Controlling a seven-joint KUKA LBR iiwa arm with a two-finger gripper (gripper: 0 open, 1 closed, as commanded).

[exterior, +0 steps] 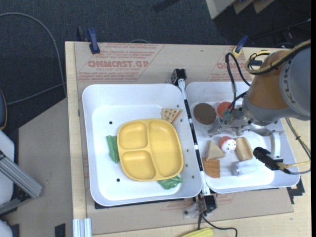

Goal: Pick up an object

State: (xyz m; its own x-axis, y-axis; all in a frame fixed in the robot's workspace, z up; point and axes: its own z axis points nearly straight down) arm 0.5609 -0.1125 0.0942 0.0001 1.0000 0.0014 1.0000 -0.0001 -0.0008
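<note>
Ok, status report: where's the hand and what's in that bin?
Hand low over right bin, nothing seen gripped. Brown disc, wedge, roll loose there. Yellow plate in left bin.

This looks like a robot lab, not a home. A big grey and orange robot arm reaches over a wooden bench with red printed letters. Blue clamps grip the bench edge. Two white bins hold toy food and a yellow toy plate. Black cables trail over the dark carpet floor.
</note>
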